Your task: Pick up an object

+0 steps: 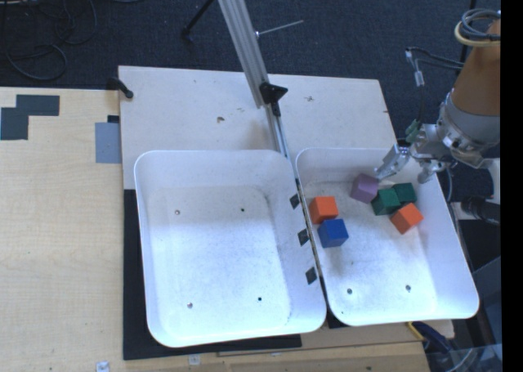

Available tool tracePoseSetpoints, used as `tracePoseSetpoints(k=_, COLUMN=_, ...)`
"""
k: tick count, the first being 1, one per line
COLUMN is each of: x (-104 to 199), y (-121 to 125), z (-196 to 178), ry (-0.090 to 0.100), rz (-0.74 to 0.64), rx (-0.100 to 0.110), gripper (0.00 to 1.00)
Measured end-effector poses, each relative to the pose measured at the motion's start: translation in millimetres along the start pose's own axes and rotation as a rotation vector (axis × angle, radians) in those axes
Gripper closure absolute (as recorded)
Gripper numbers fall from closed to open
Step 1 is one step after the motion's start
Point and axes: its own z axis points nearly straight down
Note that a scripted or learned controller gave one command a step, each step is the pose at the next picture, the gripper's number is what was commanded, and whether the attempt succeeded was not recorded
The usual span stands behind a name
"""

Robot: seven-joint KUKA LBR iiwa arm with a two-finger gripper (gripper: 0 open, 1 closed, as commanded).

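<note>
The right bin [425, 297] holds several blocks. An orange block [324, 208] and a blue block [333, 233] lie by its left wall. A purple block [364, 189], a green block [394, 199] and a second orange block [406, 217] cluster near its far right side. My gripper [409, 166] hangs over the bin's far right corner, just above and right of the purple block, its fingers spread apart with nothing between them. The arm [478, 92] comes in from the right edge.
The left bin [155, 199] stands beside the right one, with a divider strip [302, 235] between them. A slanted aluminium post [245, 39] rises behind the bins. A pale wooden bench top [57, 231] lies to the left.
</note>
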Motion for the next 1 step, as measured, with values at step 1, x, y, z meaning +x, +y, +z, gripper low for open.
tracePoseSetpoints(k=1, x=-0.9, y=33.7, z=123.1, ry=-0.001, rz=0.003, rx=-0.005, gripper=0.0)
